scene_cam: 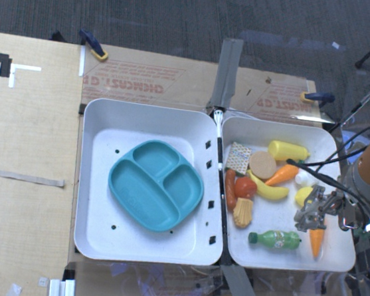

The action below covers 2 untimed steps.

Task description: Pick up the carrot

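The right bin holds two orange carrot-like pieces. One carrot lies near the bin's front right corner, its thick end up against the gripper and its tip pointing toward the front rim. The other orange piece leans on a banana further back. My gripper hangs low over the right side of this bin, directly above the thick end of the front carrot. Whether it touches the carrot is unclear.
A green bottle lies just left of the front carrot. A yellow piece, a tomato, a tan disc and other toy foods crowd the bin's middle and left. The left bin holds a blue divided plate.
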Tool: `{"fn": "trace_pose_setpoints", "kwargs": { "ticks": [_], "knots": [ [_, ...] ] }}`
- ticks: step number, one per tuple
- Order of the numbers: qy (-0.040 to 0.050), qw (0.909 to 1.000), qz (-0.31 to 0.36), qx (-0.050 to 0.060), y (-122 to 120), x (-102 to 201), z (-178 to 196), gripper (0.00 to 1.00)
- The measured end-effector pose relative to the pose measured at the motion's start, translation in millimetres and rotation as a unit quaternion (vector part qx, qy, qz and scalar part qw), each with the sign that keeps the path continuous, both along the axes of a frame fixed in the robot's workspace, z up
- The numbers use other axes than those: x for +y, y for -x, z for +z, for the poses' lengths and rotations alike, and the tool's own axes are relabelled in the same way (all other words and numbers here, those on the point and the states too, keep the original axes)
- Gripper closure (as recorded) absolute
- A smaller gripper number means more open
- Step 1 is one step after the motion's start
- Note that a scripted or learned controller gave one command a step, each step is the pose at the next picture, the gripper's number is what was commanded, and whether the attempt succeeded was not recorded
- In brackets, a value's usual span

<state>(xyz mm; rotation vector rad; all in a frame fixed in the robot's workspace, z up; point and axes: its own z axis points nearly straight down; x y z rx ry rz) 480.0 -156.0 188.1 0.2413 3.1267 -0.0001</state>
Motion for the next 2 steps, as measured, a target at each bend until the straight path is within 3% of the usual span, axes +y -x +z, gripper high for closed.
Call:
{"fn": "trace_pose_setpoints", "kwargs": {
  "ticks": [1, 2],
  "knots": [
    [0.0014, 0.9889, 0.148, -0.003, -1.6, 24.3, -94.4, 1.00],
    [0.0054, 0.9886, 0.149, -0.018, -10.7, 25.2, -87.2, 0.00]
  ]
}}
